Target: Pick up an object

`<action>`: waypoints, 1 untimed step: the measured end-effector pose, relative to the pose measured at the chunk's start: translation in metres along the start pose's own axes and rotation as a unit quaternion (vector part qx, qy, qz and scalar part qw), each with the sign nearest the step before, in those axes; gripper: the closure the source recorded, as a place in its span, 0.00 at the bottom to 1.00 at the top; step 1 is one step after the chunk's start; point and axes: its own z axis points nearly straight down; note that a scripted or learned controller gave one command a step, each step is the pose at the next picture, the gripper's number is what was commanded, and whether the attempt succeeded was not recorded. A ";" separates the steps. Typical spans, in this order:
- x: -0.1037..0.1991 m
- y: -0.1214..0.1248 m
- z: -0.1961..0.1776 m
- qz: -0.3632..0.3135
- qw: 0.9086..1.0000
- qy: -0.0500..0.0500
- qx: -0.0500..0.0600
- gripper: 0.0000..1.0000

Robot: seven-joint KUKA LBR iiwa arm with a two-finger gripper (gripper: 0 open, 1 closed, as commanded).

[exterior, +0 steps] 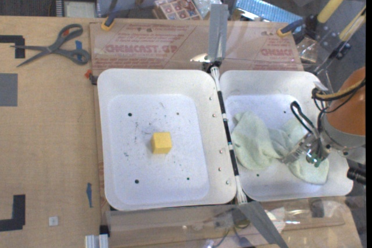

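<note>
The grey arm's two-finger gripper (307, 154) is low in the right white bin (273, 79), pressing into the crumpled pale green cloth (258, 145) near its right edge, probably to pinch a fold, though I cannot tell its opening.

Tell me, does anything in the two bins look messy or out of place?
The pale green cloth lies crumpled across the right bin, under the gripper. Dark specks dirty the left bin floor around the yellow block. Nothing looks damaged.

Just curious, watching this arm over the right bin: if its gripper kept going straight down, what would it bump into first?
Probably the pale green cloth under the gripper, though depth is hard to judge.
</note>
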 end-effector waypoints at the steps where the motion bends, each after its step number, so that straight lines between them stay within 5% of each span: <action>1: -0.035 0.033 -0.044 0.182 0.983 0.002 0.002 1.00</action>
